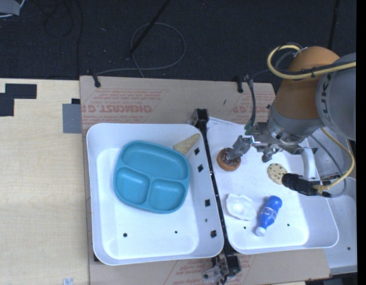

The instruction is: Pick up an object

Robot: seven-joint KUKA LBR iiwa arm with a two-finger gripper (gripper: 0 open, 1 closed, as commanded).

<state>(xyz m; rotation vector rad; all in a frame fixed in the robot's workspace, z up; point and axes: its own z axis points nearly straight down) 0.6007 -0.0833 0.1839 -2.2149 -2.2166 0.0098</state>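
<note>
Gripper [235, 154], its opening impossible to judge, sits on the brown disc [228, 160], apparently light, stiff, best pinched across its rim.

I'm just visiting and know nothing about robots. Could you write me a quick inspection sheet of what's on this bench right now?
Surface: two white bins, left bin and right bin, on cardboard.
Job's things: in the right bin, brown round piece, cookie, blue bottle lying down, white lump.
Clutter: blue divided plate and tan wedge in the left bin.
End effector: down at the brown round piece; grip unclear.
Cables: yellow loop on the arm; black cable behind.
Surroundings: wooden benchtop, dark floor.
</note>
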